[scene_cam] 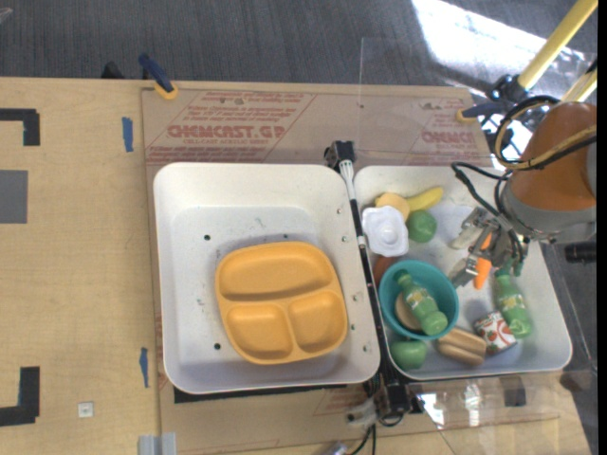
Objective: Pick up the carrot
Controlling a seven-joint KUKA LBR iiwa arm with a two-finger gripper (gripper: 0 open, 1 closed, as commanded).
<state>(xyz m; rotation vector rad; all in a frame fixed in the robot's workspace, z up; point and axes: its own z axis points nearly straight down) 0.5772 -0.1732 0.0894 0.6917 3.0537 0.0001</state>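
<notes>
The right bin (560,335) is lying crowded under me — my gripper (486,254) is closing around the carrot (483,272), lifting not yet begun.

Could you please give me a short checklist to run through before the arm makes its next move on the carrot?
1. Carrot located in the right bin: ok, it shows as a small orange piece near the bin's right side.
2. End effector positioned over the carrot: ok, it sits right at it.
3. Carrot between the fingers: cannot tell, the metal parts crowd around it.
4. Neighbours clear of the grasp: not ok, a green bottle lies just beside the carrot.
5. Left bin uninvolved: ok, it holds the yellow divided plate, apart from the arm.
</notes>
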